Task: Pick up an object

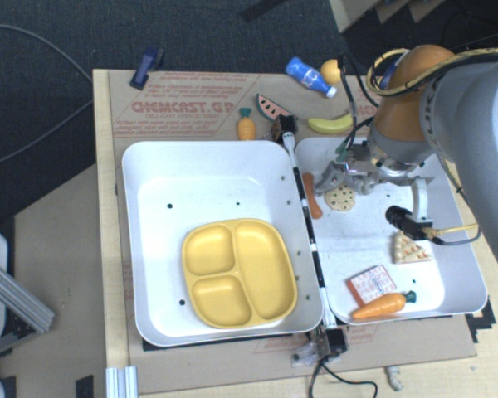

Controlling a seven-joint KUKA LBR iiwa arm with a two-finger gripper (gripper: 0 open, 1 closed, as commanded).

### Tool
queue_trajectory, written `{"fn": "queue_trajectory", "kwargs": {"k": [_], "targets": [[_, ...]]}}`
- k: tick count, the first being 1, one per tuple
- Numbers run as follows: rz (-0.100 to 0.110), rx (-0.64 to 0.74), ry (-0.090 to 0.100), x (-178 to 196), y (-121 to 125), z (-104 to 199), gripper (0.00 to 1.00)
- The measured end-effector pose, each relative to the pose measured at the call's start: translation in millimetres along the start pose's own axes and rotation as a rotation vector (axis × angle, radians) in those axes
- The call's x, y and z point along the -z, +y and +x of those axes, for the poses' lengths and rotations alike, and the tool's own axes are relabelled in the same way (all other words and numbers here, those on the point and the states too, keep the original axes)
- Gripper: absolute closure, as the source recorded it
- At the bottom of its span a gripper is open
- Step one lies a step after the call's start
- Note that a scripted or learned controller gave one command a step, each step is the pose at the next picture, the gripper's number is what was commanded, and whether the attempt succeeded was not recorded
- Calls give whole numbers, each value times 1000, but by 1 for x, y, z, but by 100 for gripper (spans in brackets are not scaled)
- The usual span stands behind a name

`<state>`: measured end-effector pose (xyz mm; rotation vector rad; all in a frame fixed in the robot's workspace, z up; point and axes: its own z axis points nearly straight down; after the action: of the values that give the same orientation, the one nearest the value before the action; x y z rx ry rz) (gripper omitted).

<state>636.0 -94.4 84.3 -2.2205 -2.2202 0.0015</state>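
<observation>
- The gripper (342,182) of the grey arm with the orange band hung low over the far end of the right white bin (461,293), just above the small round tan cookie with dark spots (341,197). I judged this cookie to be the thing it aimed at.
- The cookie lay flat on the bin floor, near the wall between the two bins. The thin orange-red sausage-shaped stick (312,196) lay just beside it, along that wall.
- How the jaws stood, spread or pressed together, I could not tell, because the metal parts of the wrist covered them. Nothing was seen between them.
- The cookie looked like a toy piece of hard plastic. It was probably light and stiff, with a smooth face that could slip.
- Because it lay so flat, a good hold would be across its round edge, with the fingers coming down on two opposite sides. The nearness of the stick and of the wall left little room on that side.
- Its look was a pale brown disc with several dark dots like chocolate chips, and a slightly wavy rim.
- Other things in the same bin were well apart from it: the pale wedge-shaped piece with spots (412,250), the red and white flat packet (371,283) and the orange toy carrot with a green top (382,305) at the near end.
- The left white bin (149,172) held the yellow plastic plate with three compartments (237,270).
</observation>
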Motion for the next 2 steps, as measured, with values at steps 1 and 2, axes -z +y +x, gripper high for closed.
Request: {"fn": "queue_trajectory", "kwargs": {"k": [1, 2], "targets": [[-12, 1, -2, 14, 4, 0, 100], [-12, 1, -2, 14, 3, 0, 0]]}}
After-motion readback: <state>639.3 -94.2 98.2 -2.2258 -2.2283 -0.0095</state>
